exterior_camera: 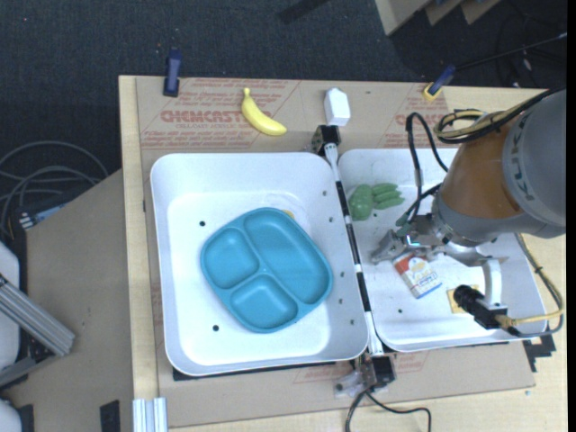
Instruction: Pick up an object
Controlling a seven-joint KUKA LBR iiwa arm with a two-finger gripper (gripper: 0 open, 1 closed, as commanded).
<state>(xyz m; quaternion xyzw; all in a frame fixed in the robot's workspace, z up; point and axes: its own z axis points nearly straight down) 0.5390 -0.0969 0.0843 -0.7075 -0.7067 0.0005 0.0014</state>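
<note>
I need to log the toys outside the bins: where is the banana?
The banana lies on the bench board behind the left bin, near that bin's far edge, left of a small white block.

Blue three-compartment tray point(264, 268) lies flat, turned askew. Relative to it: green soft toy point(372, 198) off to upper right; small red-and-white box point(419, 275) farther right, flat. Yellow banana point(261, 115) above, on the desk point(216, 120).

One fixed camera looks down at a slant from above the tabletop point(225, 124), far enough to take in both white bins point(171, 187) and the surrounding dark floor point(72, 25)
</note>
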